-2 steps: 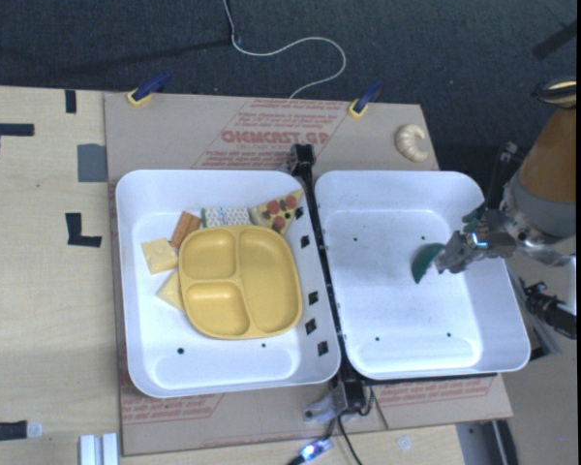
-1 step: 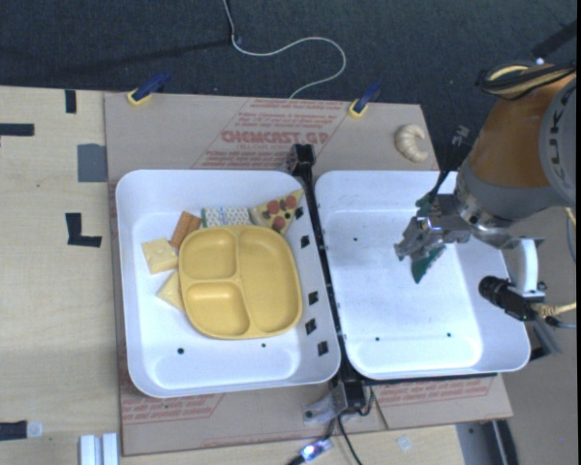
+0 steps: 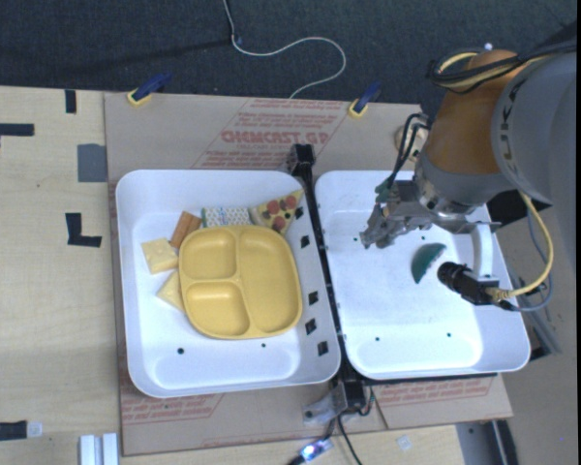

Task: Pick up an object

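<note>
Gripper [image 3: 378,235] hangs over my right bin [image 3: 368,337]; whether it's clenched or released I cannot tell. Just right of it lies a green object [image 3: 428,258], apart.

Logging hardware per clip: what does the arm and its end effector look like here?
The arm has a bulky grey body with an orange band above the wrist. Yellow and black cables loop around it. The end effector is a small dark grey metal assembly, with a black cylindrical part beside it.

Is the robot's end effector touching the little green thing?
Apart. The camera view shows white bin floor between the end effector and the green thing.
</note>
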